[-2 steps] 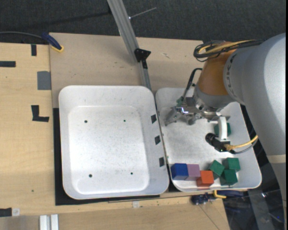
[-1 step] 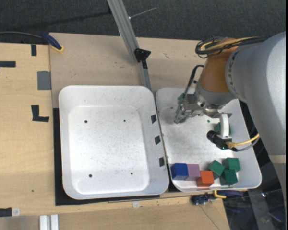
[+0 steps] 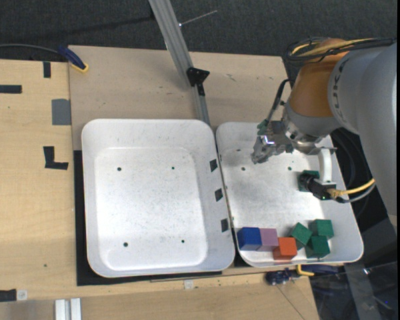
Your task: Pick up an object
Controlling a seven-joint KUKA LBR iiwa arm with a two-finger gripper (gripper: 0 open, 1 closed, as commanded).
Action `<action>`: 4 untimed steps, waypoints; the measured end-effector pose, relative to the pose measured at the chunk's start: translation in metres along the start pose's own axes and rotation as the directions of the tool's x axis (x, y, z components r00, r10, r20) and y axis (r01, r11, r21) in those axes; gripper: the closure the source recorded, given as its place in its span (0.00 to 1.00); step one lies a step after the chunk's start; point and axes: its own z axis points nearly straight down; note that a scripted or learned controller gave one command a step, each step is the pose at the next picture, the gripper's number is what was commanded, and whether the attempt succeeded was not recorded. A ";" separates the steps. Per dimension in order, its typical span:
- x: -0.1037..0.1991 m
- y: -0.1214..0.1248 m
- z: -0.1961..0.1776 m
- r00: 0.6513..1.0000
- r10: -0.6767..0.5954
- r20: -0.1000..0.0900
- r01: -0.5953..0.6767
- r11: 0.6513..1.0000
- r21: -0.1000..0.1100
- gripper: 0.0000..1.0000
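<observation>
In the camera view, the grey arm [image 3: 360, 85] with its orange band enters from the upper right of the frame and bends down over the right bin [image 3: 253, 192]. The gripper [image 3: 261, 153] hangs over the upper left part of that bin, close to the rim it shares with the left bin [image 3: 100, 145]. At this slant the metal tip is small and blurred, so I cannot tell how wide it stands, nor whether it touches the bin floor; nothing can be seen held at its tip. The objects lie well apart from it, gathered along the lower edge of the right bin: a blue block [image 3: 249, 238] at the lower left corner, a lilac block [image 3: 269, 237] just beside it, an orange block [image 3: 286, 247] touching the lilac one on its lower right, and three green blocks [image 3: 313, 237] crowded together at the right end of the row. Another small dark green piece [image 3: 309, 179] sits by the right rim of the bin, beneath the arm's wrist, next to a yellow cable [image 3: 353, 191].
</observation>
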 end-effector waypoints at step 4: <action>0.057 0.002 -0.123 1.000 -0.005 -0.001 0.005 1.000 0.004 1.00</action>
